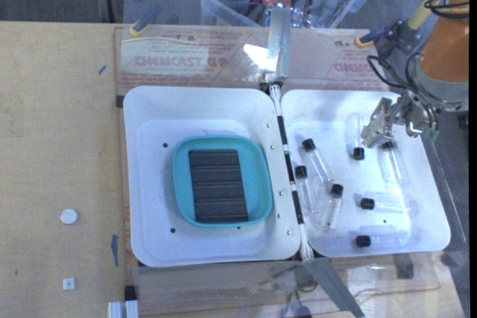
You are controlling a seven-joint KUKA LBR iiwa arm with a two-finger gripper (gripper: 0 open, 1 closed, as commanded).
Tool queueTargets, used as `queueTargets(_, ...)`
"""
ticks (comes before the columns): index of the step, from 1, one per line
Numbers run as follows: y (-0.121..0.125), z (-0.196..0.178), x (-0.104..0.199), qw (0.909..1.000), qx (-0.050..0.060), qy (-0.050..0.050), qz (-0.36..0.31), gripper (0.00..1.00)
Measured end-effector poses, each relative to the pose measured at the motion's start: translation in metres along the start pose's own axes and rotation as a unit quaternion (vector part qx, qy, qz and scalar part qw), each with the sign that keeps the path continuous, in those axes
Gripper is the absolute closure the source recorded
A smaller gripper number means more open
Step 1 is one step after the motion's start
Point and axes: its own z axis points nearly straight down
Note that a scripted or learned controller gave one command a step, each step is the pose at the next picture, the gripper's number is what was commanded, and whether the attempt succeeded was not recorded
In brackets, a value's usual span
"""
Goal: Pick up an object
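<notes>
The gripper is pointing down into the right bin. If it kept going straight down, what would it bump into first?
Probably the clear vial with a black cap lying just under the gripper, or the bare floor of the right bin beside it. Depth is hard to judge from this slanted view.

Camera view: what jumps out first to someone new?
The teal tray holding a dark ribbed block in the left bin stands out most. The right bin holds several clear vials with black caps, such as one near its middle. The gripper hangs over that bin's upper right part, with the arm's orange band above it at the view's right.
</notes>
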Motion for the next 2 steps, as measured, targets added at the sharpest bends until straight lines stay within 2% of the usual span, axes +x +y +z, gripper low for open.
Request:
queueTargets(1, -0.03, -0.06, -0.023, 0.9962, 0.0, -0.002, 0.087, 1.0)
queueTargets(2, -0.038, -0.051, -0.055, 0.9959, 0.0, -0.002, 0.091, 1.0)
